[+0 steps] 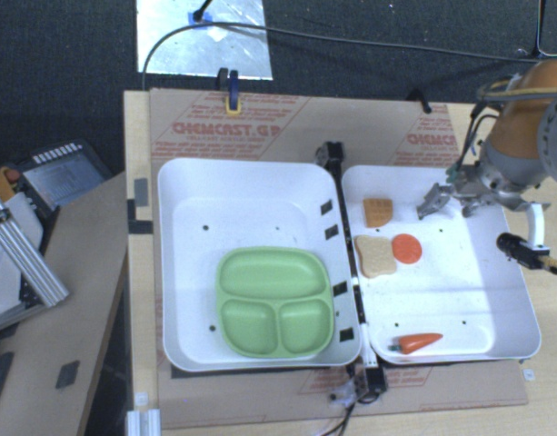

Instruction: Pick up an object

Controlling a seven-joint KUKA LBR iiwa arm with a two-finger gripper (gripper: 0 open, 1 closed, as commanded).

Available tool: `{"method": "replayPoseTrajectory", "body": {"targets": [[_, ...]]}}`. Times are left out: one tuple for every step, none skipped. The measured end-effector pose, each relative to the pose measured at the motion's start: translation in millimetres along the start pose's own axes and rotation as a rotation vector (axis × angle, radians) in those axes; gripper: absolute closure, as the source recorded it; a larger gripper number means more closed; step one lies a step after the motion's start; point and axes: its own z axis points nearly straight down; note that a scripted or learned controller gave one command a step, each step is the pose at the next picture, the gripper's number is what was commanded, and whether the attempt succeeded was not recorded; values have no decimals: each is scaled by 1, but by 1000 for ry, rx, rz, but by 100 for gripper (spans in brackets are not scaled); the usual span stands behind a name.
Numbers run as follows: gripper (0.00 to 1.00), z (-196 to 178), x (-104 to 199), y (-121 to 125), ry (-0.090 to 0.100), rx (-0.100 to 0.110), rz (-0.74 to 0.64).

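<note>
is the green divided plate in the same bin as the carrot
No: the green divided plate lies in the left bin, the carrot in the right bin.

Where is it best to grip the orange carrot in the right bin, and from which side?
Probably across the middle of the carrot, coming from above. It lies flat and alone near the front wall of the right bin, long axis left to right, so fingers should close across its narrow width.

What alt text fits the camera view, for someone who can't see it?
A grey robot arm's gripper hangs over the back of the right white bin, which holds a cracker, a bread slice, a tomato slice and a carrot. The left white bin holds a green divided plate.
</note>
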Motion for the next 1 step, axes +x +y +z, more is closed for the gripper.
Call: {"method": "replayPoseTrajectory", "body": {"targets": [[100, -14, -1, 2, -2, -7, -2]]}}
